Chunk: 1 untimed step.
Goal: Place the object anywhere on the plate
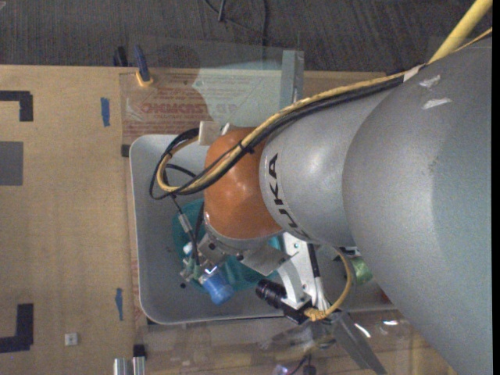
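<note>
Camera view: arm [367, 186] reaching in from the right, orange band [234, 186] hanging over the white bin [148, 233], which sits on the desk [62, 209]. Tool [199, 268] low in the bin, just under the band, mostly hidden by the wrist; impossible to tell how far open, or whether anything is truly gripped. Blue object [216, 288] right at the tool's tip, touching or very nearly so, on the side toward the bin's near wall. Looks like a short, rounded cylinder, bright blue, with its long axis slanting away from the tool toward that wall; ends too blurred to read. Teal plate [234, 272] directly beneath and beside the tool, largely covered by the arm, with slivers peeking out on either side of the wrist. Judged from this: object already over or against the plate, so the coming move probably turns on a short lowering and letting go, not a long carry.
</note>
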Tool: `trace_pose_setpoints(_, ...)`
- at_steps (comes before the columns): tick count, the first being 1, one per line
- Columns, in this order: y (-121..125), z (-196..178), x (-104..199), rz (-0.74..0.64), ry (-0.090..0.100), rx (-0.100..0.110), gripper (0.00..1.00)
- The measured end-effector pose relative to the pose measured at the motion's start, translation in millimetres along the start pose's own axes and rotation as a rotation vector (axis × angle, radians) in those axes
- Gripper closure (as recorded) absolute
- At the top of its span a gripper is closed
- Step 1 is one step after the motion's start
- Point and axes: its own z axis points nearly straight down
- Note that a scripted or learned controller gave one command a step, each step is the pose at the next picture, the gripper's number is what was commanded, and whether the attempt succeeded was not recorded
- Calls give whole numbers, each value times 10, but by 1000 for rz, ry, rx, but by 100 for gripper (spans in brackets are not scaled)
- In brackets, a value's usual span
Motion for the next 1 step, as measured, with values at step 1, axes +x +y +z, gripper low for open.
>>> trace_pose_setpoints(1, -264, 292, -424, -640, -14, -34, 100)
